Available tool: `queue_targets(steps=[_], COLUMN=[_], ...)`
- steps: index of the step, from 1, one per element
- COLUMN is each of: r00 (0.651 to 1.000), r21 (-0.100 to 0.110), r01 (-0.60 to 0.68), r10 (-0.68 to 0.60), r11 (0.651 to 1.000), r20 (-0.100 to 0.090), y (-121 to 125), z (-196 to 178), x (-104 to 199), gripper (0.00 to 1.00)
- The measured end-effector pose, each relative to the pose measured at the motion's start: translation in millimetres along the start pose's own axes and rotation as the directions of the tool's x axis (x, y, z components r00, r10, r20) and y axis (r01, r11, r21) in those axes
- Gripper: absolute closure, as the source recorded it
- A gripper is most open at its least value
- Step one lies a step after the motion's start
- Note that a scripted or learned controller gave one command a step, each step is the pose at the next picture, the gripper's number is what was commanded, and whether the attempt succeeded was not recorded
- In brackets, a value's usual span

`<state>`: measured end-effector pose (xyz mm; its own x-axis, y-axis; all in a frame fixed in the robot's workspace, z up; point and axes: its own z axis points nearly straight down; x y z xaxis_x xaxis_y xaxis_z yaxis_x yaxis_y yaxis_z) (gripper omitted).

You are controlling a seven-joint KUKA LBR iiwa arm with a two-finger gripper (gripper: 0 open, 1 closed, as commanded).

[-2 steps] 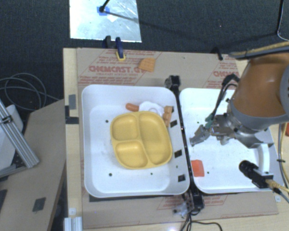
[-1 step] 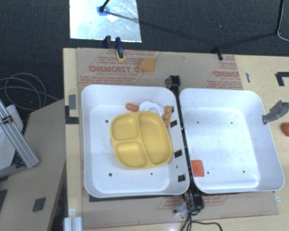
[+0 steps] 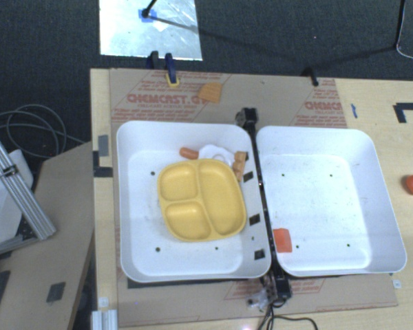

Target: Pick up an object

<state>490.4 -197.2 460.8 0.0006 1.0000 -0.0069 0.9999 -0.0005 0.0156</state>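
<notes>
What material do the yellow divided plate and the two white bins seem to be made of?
Yellow plate: probably molded plastic with a soft sheen; the color is uniform and the three compartments have rounded edges.
Left bin and right bin: likely thin formed plastic, smooth and slightly glossy, with rounded corners and rims. The floors look scuffed and marked.

A yellow tray (image 3: 202, 201) (three compartments) and an orange block (image 3: 281, 239) lie in white bins (image 3: 372, 177).
</notes>
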Motion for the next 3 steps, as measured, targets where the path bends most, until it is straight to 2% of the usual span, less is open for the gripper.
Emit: queue_targets(steps=[1,2,3], r00=[1.0,1.0,1.0], r21=[0.016,0.012,0.028], r01=[0.0,0.002,0.01], r10=[0.0,-0.002,-0.01], r11=[1.0,1.0,1.0], r20=[-0.006,-0.005,-0.013], y=[-4.8,-4.4,-8.3], z=[54.0,51.6,218.5], x=[-9.5,-9.1,65.0], gripper=[0.0,0.0,0.0])
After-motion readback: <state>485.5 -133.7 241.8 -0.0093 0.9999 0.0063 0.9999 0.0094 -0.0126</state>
